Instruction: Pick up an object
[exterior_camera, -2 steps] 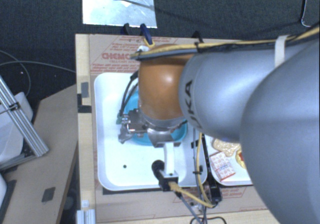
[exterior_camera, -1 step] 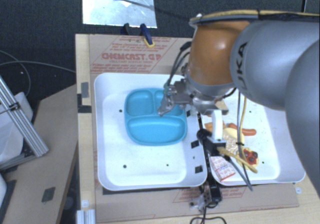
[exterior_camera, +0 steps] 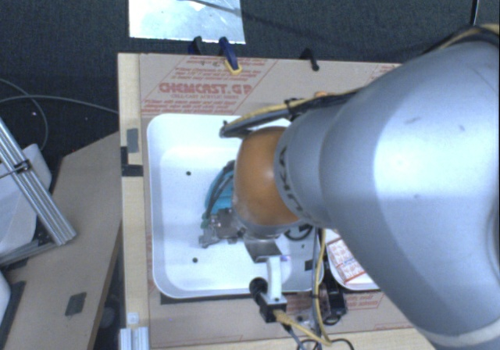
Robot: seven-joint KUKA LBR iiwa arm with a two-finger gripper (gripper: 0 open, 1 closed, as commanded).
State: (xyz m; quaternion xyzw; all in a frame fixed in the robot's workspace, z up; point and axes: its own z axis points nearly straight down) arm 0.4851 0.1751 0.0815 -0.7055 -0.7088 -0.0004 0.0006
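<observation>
The big grey arm with its orange band point(exterior_camera: 262, 180) fills the right half of the scene, slanting down over the bench. Beneath it lies the cardboard-brown bench board with red printed lettering point(exterior_camera: 199, 83), and on that the shallow white plastic bin point(exterior_camera: 168, 184), 1 of the 2. The metal gripper point(exterior_camera: 215, 233) hangs low inside this bin, near its middle. A teal object point(exterior_camera: 221, 188) shows just beside the wrist, partly hidden; I cannot make out what it is, or whether the claw is spread, closed, or has hold of anything.
</observation>
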